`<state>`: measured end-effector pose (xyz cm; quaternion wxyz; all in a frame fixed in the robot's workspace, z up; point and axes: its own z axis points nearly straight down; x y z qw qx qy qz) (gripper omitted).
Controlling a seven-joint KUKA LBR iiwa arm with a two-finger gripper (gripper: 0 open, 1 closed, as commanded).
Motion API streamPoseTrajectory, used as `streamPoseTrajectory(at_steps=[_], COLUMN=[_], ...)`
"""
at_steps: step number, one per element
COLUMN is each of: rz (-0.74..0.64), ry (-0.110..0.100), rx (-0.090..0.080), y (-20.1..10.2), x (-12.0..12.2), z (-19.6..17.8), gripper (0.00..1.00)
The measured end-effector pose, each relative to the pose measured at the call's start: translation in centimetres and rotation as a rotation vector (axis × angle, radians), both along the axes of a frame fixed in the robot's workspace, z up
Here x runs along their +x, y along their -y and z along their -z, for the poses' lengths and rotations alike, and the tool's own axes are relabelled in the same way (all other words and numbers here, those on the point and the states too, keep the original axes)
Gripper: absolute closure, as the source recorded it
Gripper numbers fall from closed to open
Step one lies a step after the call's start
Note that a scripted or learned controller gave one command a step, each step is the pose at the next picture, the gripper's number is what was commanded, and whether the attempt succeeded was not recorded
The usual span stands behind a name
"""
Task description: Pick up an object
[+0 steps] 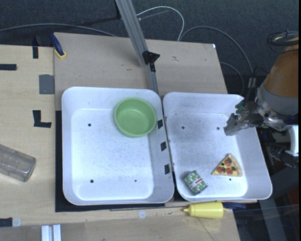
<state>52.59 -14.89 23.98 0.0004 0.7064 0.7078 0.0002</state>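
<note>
While the arm reached in over the right bin (251, 185), the gripper (234, 125) hung near that bin's outer edge, and nothing lay between its fingers. From this slanted view I cannot tell whether they stood apart or together, because they looked like one dark grey shape.

Closest to the gripper, below it and a little toward the bench front, lay a toy pizza slice (227, 166). Further from it, toward the bin's front corner, lay a small green packet (195, 182), perhaps a box of some food. Far across from the gripper, in the left bin (75, 149), a green bowl (135, 117) rested against the back wall. A yellow bottle (206, 210) lay outside, just beyond the front rim of the right bin.

I judged the risks as these: the pizza slice was flat, so the fingers could slide over it and close on nothing. Also the gripper was near the bin wall, so a straight descent could strike the rim.
</note>
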Motion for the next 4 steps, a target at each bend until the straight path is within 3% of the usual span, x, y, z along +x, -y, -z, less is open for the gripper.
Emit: streamPoseTrajectory(at_steps=[1,4], rz=[-0.004,-0.005], ry=[-0.003,-0.004], rx=[0.001,0.001], y=[-5.5,-20.2], x=[-0.4,1.7], z=[1.1,1.1], gripper=[1.0,1.0])
